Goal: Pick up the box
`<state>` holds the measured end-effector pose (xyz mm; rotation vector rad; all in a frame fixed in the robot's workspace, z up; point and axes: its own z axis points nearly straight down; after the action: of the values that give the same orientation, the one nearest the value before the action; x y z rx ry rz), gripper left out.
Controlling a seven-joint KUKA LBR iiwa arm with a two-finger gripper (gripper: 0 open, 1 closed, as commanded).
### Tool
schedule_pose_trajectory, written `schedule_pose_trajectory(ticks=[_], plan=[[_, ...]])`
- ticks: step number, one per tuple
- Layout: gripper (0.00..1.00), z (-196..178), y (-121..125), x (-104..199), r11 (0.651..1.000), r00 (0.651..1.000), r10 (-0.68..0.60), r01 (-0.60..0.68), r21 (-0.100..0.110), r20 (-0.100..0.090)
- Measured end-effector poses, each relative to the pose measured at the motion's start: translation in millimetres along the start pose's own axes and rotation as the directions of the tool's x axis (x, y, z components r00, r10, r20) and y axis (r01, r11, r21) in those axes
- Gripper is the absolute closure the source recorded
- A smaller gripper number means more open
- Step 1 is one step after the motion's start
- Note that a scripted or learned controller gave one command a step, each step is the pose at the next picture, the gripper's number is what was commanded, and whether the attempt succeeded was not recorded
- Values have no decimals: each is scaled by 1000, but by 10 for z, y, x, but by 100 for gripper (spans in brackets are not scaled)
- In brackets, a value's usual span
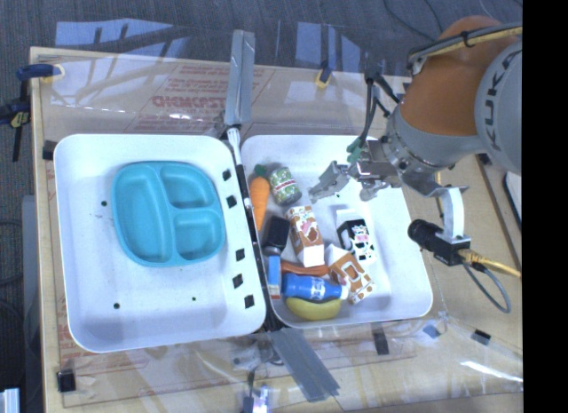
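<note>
Box lies at your gripper's 7 o'clock
Your gripper (330, 180) hangs open and empty over the right bin (404, 289); the box (306, 235) stands nearby among clutter, long axis running roughly 12-to-6.

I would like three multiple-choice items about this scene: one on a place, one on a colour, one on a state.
1. Where does the divided plate lie?
A. left bin
B. right bin
C. on the bench

2. What colour is that plate?
A. red
B. light blue
C. black

3. How does the gripper stand?
A. shut on the carrot
B. resting on the plate
C. above the right bin, holding nothing

Answers: 1 A, it lies alone in the left bin. 2 B, it is plainly light blue. 3 C, nothing sits between its fingers.
</note>
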<state>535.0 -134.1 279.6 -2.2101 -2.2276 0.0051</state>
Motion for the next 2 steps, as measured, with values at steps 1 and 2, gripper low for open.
schedule_pose_trajectory(ticks=[1, 2], plan=[[0, 1365, 470, 98, 999, 999, -34, 34, 3, 0], [0, 1022, 314, 132, 995, 995, -102, 102, -3, 1]])
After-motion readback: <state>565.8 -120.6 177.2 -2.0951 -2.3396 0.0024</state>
